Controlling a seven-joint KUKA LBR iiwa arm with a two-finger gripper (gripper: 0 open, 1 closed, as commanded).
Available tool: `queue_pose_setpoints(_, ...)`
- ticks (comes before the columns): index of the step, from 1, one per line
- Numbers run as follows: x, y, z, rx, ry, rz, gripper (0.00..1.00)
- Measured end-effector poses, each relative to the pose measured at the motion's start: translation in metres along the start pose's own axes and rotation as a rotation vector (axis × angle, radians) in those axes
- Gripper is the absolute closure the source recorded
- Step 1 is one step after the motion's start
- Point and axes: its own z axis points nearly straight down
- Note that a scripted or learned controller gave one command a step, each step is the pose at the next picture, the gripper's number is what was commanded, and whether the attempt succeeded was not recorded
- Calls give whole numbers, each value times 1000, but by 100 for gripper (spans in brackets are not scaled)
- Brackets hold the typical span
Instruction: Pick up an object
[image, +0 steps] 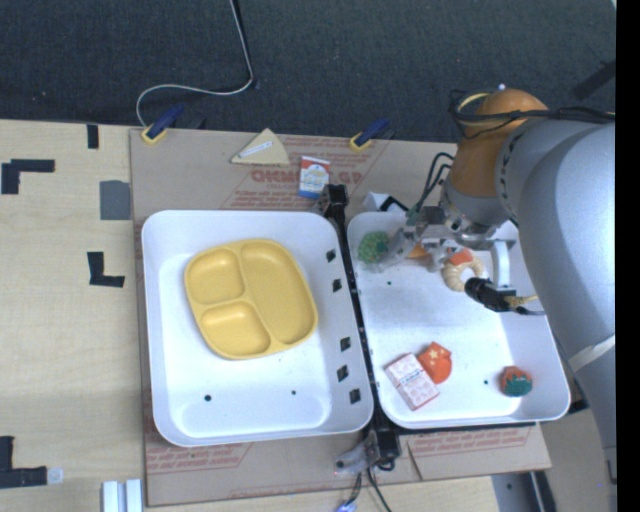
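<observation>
Objects in right bin (455, 330): green piece (373, 246) at far left corner, just beside gripper (408, 243); grip state indeterminable. Step judged: approach, nothing lifted. Next: settle over green piece, clamp, raise. Carton (408, 380), orange item (436, 362) near front edge.

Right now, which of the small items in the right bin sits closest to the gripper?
The green item, at the bin's far left corner beside the gripper. The orange item and carton lie nearer the front.
</observation>
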Motion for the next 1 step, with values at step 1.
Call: queue_pose_setpoints(1, -25, 1, -1, -1, 8, -3, 0)
